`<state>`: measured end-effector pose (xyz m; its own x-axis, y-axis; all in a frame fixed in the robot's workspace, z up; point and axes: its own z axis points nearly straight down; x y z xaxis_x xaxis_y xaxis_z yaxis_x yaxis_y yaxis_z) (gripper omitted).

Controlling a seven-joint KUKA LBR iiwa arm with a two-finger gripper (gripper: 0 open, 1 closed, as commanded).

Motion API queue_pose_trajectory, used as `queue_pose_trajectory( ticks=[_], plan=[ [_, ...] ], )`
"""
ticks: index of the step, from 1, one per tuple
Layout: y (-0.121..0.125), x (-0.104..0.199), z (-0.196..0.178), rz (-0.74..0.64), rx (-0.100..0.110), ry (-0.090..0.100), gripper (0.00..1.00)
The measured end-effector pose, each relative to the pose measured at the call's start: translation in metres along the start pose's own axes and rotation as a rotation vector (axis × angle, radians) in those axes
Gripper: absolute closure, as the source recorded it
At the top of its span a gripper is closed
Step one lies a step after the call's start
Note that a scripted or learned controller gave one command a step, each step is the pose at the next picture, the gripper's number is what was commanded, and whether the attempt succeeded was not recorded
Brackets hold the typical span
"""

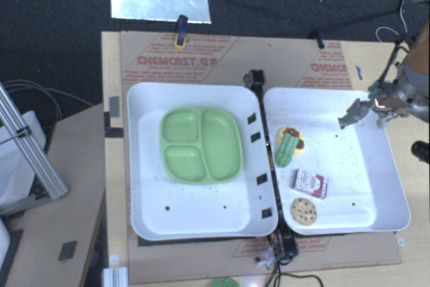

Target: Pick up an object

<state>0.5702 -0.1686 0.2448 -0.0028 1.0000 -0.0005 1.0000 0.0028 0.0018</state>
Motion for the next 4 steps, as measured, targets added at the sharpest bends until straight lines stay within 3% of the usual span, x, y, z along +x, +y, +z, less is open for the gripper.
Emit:
queue_pose_trajectory(
  ticks=[1, 2, 3, 4],
  plan=[
    [-0.004, 0.025, 0.074, -0.003, 0.006, 0.003, 0.0],
    [0.032, 0.05, 0.159, -0.004, 0.001, 0.003, 0.0],
    [0.04, 0.053, 0.148, -0.001, -0.004, -0.006, 0.0],
    [0.049, 0.055, 0.123, -0.003, -0.003, 0.0, 0.0]
  ],
)
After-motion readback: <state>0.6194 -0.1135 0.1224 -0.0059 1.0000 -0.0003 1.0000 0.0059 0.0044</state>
